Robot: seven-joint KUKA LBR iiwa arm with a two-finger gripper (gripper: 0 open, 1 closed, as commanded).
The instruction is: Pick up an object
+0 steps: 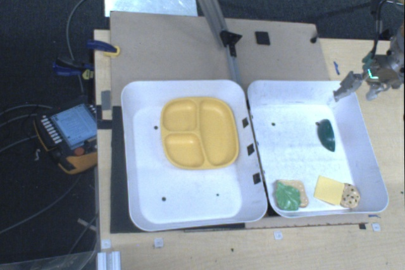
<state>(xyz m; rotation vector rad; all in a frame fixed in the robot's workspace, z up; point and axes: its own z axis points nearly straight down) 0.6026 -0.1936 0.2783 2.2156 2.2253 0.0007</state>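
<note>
Cheese (pixel 330 190), a cookie (pixel 349 196) and a green-topped cracker (pixel 290 195) lie along the right bin's (pixel 297 110) near edge, with a dark green piece (pixel 326 134) farther back. Gripper (pixel 361 86) hovers over that bin's far right rim, fingers spread and holding nothing. A yellow tray (pixel 199 133) sits in the left bin (pixel 142 136).

No writing, label, brand, number or sign can be read anywhere here. The handheld pendant (pixel 68 128) lying left of the table has a lit blue screen, but whatever is on it is too small and blurred to make out. The little black squares on the cardboard (pixel 262 38) and between the bins carry no legible marks.
</note>
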